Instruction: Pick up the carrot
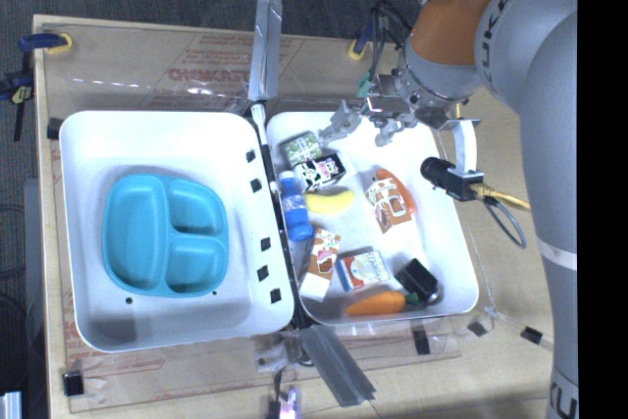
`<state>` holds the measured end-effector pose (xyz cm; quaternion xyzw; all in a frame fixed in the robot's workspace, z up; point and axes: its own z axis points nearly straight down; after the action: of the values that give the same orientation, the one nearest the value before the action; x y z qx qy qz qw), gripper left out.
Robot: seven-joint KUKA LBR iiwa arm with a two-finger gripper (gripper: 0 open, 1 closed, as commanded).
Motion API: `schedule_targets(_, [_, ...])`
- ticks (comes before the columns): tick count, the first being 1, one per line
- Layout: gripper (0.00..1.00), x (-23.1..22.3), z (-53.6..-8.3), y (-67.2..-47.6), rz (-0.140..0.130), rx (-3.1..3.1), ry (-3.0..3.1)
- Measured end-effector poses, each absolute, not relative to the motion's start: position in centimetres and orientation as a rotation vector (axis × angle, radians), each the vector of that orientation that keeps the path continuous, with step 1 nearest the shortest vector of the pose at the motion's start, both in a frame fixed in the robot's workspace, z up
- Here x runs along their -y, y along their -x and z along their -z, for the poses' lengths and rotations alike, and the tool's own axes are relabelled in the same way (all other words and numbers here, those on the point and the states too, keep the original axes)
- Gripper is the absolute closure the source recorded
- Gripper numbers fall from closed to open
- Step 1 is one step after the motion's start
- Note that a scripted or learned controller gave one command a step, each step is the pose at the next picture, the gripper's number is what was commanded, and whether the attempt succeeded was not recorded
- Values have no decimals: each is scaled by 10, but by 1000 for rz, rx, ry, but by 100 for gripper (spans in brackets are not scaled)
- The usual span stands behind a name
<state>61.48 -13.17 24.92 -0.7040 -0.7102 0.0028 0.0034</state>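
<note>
**Carrot pick: approach stage, nothing held**

Camera view. Landmark: right bin [461, 240].
- Carrot [375, 304]: inside the right bin, lying flat along its near wall, just beside a black block [419, 281] and below a small carton [361, 270].
- Banana [330, 202], blue bottle [292, 208], snack packet [390, 199]: mid-bin.
- Blue tray [167, 233]: in the left bin [78, 211] beside it.
- Tool [365, 121]: over the far rim of the right bin, fingers spread, holding nothing, well apart from the carrot.

Judged step: reaching. Next move calls for travel across to the near wall, then descent astride the carrot.
</note>
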Motion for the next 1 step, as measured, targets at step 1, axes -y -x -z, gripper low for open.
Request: schedule_targets(1, [0, 101, -293, -625, -5, 2273, 2162])
